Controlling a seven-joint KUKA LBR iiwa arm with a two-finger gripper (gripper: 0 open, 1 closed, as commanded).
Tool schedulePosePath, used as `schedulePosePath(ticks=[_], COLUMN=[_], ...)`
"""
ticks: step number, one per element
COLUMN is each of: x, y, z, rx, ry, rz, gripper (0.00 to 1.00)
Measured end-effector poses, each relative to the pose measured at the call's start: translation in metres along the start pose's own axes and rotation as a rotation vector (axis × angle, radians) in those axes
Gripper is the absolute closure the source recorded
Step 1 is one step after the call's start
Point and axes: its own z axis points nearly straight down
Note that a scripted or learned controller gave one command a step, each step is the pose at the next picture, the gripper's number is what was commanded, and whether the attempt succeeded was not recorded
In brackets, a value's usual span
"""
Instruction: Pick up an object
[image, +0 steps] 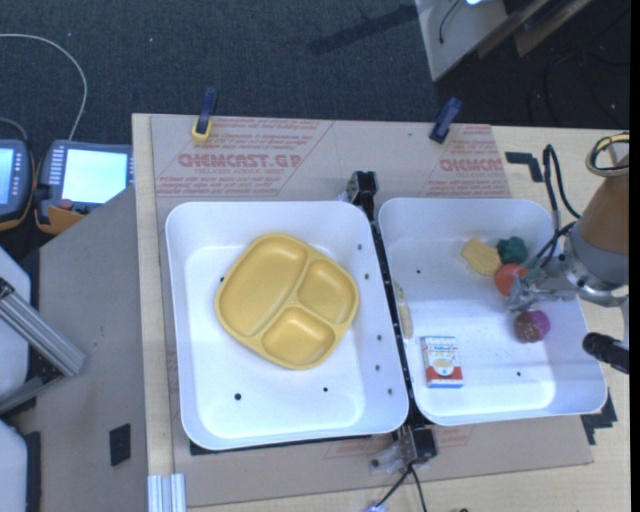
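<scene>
red round toy (509, 278) crowds a purple ball (532, 325) by our gripper (535, 288); jaws' state we cannot tell, so they may nudge both aside.

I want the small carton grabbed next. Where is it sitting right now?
The small carton lies in the right bin, near its front-left part, apart from the fruit cluster by the gripper and just right of the divide between the bins.

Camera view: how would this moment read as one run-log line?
gripper low in right white bin, among small toys | red round toy beside it | yellow divided plate in left white bin
</scene>
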Motion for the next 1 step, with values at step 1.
schedulePosePath(ticks=[1], x=[0.0049], y=[0.0079], z=[-0.0609], rx=[-0.007], ry=[-0.005], rz=[0.0], gripper=[1.0])
